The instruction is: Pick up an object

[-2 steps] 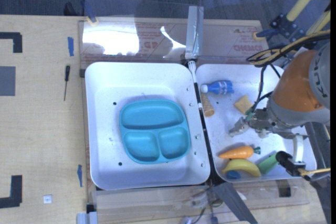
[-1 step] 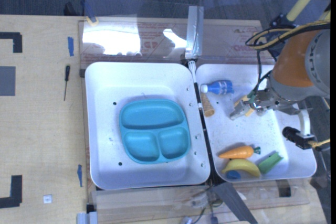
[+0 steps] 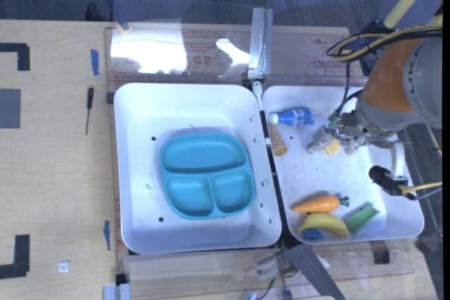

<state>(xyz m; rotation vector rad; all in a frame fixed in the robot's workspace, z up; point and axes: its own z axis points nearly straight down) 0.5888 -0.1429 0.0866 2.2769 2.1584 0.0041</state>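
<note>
White plastic bins sit side by side on our bench; the left bin (image 3: 133,123) holds a blue divided tray (image 3: 206,174). In the right bin (image 3: 408,221) we see the bottle (image 3: 292,117), carrot (image 3: 318,204), banana (image 3: 325,224) all lying loose. Our tool (image 3: 330,140) is low there; we cannot tell its grip. Nothing looks lifted yet, we judge.

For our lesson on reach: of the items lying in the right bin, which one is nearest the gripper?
The blue bottle, lying on its side at the bin's far edge, just left of the gripper. The carrot, banana and cork lie farther off.
</note>
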